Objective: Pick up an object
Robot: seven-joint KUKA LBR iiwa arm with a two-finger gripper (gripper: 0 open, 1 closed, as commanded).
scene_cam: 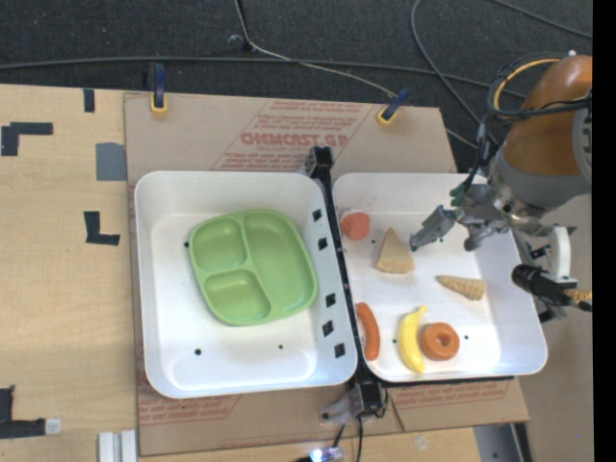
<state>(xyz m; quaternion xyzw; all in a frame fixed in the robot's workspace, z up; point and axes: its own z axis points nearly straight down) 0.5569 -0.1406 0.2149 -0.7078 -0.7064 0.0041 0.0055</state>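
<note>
The right bin (pixel 510 349) holds several toy foods. A tan wedge (pixel 394 253) lies near its middle, with a small red-orange ball (pixel 355 225) at the back left. A tan cone (pixel 463 286) lies to the right, and a yellow banana (pixel 412 339) lies beside an orange ring (pixel 443 341) at the front. An orange sausage shape (pixel 369 329) rests by the divider. My gripper (pixel 452 235) hovers over the back right of this bin, open, its two dark fingers spread with nothing between them. It stands right of the wedge and above the cone.
The left bin (pixel 164 354) holds a green divided plate (pixel 252 266). A black divider (pixel 332 287) runs between the bins. The grey arm with its orange band (pixel 553 94) reaches in from the right, and cables cross the dark floor behind.
</note>
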